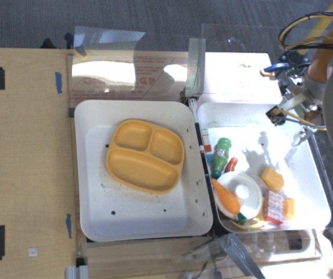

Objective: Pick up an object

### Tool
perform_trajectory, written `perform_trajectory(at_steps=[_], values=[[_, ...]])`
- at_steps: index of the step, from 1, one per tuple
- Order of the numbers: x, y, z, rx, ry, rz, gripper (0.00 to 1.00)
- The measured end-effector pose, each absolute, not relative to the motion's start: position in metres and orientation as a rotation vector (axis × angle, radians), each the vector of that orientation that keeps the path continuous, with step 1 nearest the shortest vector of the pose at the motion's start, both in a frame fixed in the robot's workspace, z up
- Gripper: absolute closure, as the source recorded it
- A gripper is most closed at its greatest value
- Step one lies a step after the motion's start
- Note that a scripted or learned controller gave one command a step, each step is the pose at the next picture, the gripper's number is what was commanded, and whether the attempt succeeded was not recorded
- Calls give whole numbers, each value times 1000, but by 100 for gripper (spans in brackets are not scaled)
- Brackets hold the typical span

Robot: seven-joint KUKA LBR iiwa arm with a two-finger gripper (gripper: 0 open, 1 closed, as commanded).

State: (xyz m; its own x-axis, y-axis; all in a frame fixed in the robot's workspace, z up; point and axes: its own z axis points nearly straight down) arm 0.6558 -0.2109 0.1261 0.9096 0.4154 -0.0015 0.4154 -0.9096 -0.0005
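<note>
since the arm (330, 92) reached in from the right, gripper (299, 133): hung over the far right side of the right bin (253, 112), above bare floor; whether it was apart or together could not be told, and nothing showed in it.
objects (275, 205): crowded in the near half of that bin, well apart from the gripper.
green bottle (220, 156): lay along the left wall, a red piece (231, 164) just beside it.
white bowl (244, 192): sat upright near the front, a carrot (226, 199) resting on its left rim.
orange bread-like piece (272, 180): lay loose right of the bowl, probably the easiest grasp.
left bin (96, 202): held a yellow divided plate (146, 154), flat and likely hard to pinch.
</note>
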Motion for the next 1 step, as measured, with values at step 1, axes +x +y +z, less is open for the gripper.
perform_trajectory(at_steps=[1], values=[[624,-208,100,-3069,-649,-59,0]])
